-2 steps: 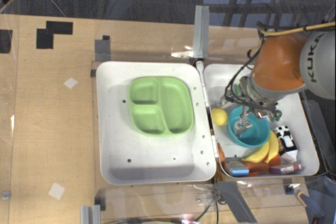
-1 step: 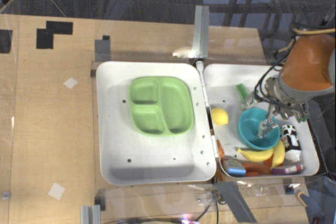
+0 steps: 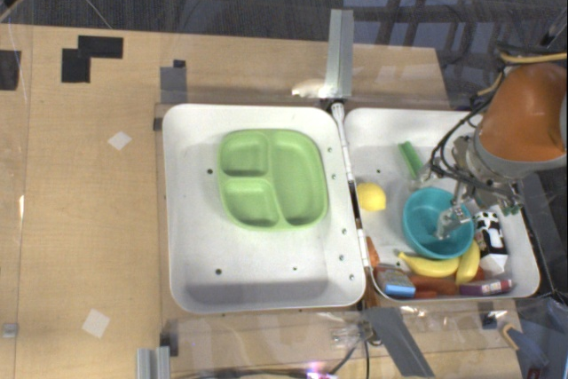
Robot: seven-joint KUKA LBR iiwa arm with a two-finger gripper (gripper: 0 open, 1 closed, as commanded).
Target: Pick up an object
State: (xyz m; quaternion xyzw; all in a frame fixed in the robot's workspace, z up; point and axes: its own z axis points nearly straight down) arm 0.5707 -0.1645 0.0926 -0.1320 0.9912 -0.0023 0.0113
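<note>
The right bin (image 3: 383, 127) holds a teal bowl (image 3: 424, 216), a yellow lemon-like ball (image 3: 373, 197), a green marker (image 3: 412, 160) and a banana (image 3: 435, 265) along its near side. My gripper (image 3: 454, 223) hangs from the orange-banded wrist (image 3: 531, 113) and sits low over the right part of the teal bowl, at or just inside its rim. I see nothing lifted off the bin floor. The wrist and cables hide part of the bin's right side.
In the left bin (image 3: 177, 191) lies a green divided plate (image 3: 271, 177). A black-and-white toy (image 3: 491, 237), a blue piece (image 3: 398, 288) and a red piece (image 3: 437, 283) crowd the right bin's near corner. A metal post (image 3: 340, 49) stands behind the bins.
</note>
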